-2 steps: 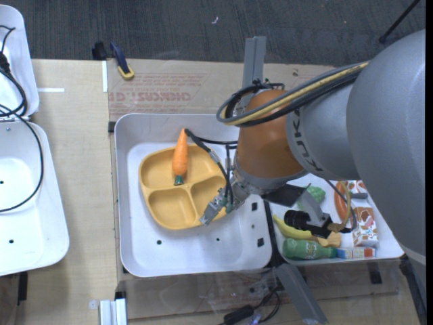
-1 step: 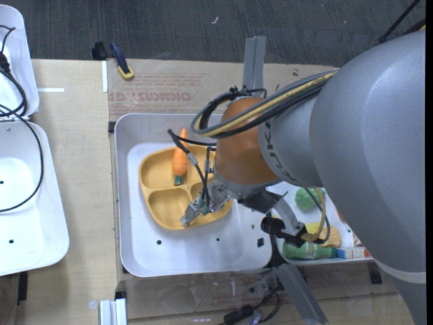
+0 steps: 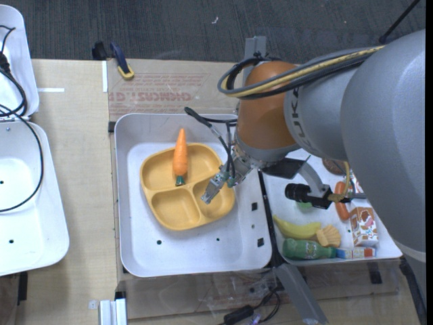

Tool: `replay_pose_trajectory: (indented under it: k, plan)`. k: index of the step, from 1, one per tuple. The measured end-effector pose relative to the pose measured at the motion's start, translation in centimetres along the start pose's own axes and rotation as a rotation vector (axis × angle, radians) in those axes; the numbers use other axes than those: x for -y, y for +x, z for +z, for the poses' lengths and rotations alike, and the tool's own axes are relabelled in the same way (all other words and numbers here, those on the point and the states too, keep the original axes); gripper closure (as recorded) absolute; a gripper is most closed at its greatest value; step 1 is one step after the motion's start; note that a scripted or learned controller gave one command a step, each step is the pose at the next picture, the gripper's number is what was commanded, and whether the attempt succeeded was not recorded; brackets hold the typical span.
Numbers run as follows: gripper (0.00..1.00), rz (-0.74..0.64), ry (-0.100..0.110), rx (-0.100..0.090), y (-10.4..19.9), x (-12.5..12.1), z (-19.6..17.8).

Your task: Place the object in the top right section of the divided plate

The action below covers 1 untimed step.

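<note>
You are viewing an orange plastic toy carrot point(image 3: 180, 156) lying across the yellow divided plate's point(image 3: 157, 176) top rim; jaws point(image 3: 218, 185) hovering released. Judged light, rigid, slippery: grasp mid-body.

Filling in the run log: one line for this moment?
gripper: over divided plate, right side | carrot: lying in plate's top section | grasp: none seen

We see the wooden bench point(image 3: 74, 107) bearing two shallow white bins, the left bin point(image 3: 183, 256) spreading beneath and left of the gripper point(image 3: 218, 187), the right bin point(image 3: 318, 259) just right of it, and a cardboard sheet point(image 3: 169, 90) lying beyond it.
</note>
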<state>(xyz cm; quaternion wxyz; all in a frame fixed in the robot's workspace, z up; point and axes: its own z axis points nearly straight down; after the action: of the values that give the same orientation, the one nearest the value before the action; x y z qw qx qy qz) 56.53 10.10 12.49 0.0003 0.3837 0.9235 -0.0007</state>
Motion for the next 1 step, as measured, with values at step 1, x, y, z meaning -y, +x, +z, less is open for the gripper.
replay_pose_trajectory:
  k: [1]
  plan:
    - [1.00,0.004,0.000,0.000,-0.14,0.08,-0.82]
